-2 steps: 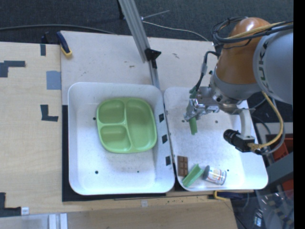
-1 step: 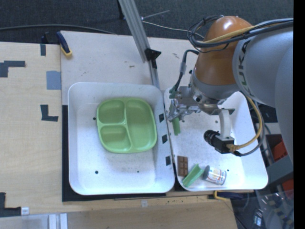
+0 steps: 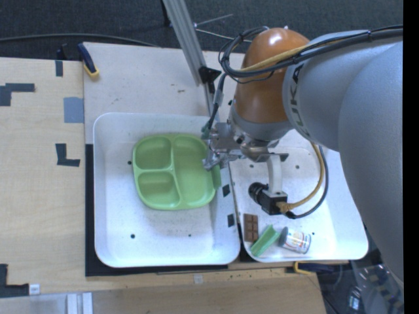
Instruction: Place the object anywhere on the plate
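Note:
A light green divided plate [image 3: 171, 172] with three compartments lies in the left bin [image 3: 114, 241], toward its upper right. My gripper [image 3: 213, 154] hangs under the orange-banded wrist, right over the plate's right rim, near the wall between the two bins. I see nothing that is plainly in it. In the right bin's [image 3: 340, 241] near corner lie a brown bar [image 3: 251, 226], a green block [image 3: 264, 239] and a small can [image 3: 296, 241] on its side. The arm hides the middle of the right bin.
A black fitting with a yellow cable [image 3: 267, 198] hangs from the arm over the right bin. A metal pole [image 3: 183, 28] slants up behind the bins. A blue and yellow clamp [image 3: 88, 61] sits at the bench's far left.

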Motion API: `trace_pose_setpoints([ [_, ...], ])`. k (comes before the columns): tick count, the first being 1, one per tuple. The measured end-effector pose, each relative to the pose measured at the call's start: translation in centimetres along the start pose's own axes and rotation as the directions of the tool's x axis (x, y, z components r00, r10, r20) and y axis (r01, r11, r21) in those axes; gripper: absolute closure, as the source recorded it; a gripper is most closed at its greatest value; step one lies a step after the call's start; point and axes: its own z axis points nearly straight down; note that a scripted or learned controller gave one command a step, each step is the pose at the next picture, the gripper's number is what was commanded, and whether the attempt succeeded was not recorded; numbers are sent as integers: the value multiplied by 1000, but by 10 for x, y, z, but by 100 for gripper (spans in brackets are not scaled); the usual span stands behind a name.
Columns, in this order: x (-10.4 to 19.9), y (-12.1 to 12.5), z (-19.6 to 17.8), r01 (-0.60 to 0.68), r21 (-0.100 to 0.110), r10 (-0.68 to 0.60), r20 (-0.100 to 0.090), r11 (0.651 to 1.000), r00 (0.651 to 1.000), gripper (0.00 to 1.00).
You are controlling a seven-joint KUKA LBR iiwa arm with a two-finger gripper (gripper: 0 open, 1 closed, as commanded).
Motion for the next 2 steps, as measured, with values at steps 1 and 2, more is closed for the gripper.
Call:
trace_pose_setpoints([
  [1, 43, -5, 10, -1, 0, 1, 0, 1000, 1000, 100],
  [2, 89, -12, 16, 0, -1, 0, 0, 1000, 1000, 100],
])
